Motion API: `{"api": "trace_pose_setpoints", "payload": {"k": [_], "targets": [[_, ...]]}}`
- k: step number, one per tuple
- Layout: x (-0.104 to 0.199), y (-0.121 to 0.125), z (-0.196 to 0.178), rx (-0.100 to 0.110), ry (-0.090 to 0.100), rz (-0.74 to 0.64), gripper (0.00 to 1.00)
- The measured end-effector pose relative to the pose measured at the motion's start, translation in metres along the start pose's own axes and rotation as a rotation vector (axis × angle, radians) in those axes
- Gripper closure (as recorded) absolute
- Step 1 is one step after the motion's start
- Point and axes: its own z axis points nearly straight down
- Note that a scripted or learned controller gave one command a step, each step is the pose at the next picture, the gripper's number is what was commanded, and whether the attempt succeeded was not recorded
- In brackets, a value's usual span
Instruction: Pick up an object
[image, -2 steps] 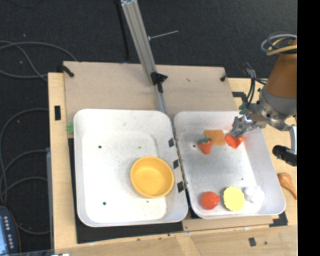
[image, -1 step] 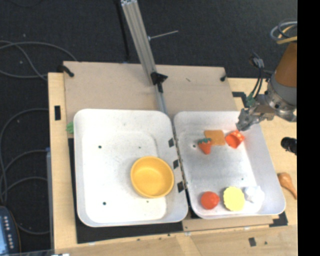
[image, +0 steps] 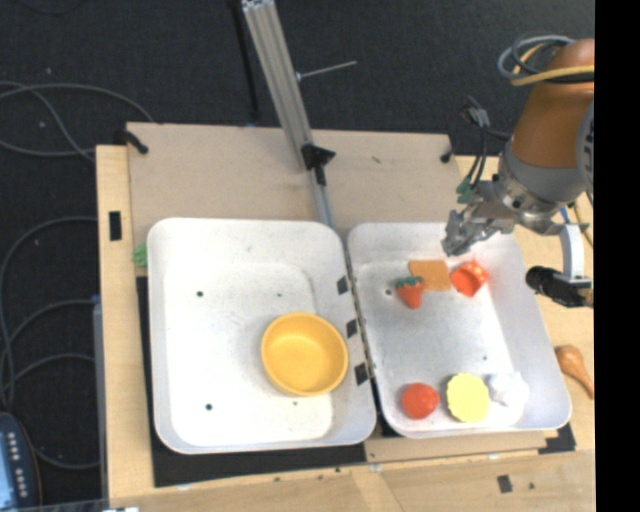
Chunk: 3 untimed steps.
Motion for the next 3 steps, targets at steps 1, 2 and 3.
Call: {"api": "trace_pose_setpoints", "payload": {"k": [1,2,3], "targets": [[0.05,-0.001,0.005,0.002,0.001,0.0,1.0],[0.093,0.01,0.002,0.0,0.002,-0.001,1.0],[0.138,0.017,-0.002,0.0,0.002,-0.002,1.0]]}}
